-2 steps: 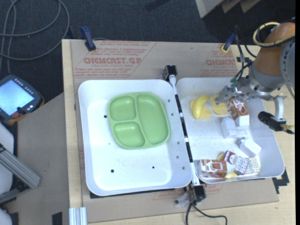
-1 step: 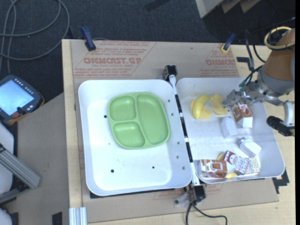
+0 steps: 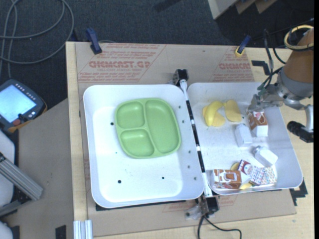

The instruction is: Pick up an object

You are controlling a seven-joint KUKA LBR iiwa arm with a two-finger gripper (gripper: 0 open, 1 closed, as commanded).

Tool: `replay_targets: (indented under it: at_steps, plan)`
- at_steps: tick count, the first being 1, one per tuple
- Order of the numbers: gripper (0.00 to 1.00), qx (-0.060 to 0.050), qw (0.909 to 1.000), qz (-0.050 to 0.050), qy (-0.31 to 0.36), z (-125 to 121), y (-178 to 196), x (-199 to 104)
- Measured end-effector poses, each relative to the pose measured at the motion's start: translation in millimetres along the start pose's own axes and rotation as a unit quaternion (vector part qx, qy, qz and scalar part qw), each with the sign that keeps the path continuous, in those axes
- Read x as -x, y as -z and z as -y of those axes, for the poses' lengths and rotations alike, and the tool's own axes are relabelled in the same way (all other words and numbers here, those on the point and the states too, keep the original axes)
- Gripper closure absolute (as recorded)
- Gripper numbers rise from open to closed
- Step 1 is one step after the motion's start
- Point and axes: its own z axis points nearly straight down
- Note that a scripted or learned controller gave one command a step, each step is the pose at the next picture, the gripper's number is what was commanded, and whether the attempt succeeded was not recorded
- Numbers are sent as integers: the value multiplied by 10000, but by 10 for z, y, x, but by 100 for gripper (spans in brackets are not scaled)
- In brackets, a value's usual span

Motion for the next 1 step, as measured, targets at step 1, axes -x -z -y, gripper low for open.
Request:
replay_targets:
  at_steps: [1]
  plan:
    - [100, -194, 9998, -51, -53, -180, 501, -850]
